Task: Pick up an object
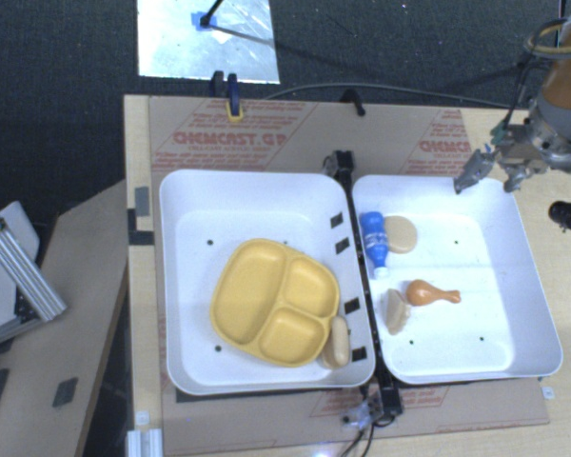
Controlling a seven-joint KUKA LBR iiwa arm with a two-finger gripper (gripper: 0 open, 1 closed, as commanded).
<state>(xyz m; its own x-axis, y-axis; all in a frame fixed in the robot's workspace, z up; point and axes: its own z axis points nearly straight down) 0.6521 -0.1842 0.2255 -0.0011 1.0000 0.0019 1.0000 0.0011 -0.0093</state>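
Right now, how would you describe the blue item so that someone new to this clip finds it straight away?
Start at the right-hand white bin, the one without the yellow divided tray. Along its left wall, beside the divider between the bins, lies a small blue bottle with a round tan piece touching its right side. It is the only blue item there; the chicken drumstick and the other pieces are tan or orange-brown.

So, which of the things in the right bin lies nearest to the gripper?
The round tan piece beside the blue bottle, at the bin's far left. It lies closer to the gripper than the orange drumstick or the pale piece below.
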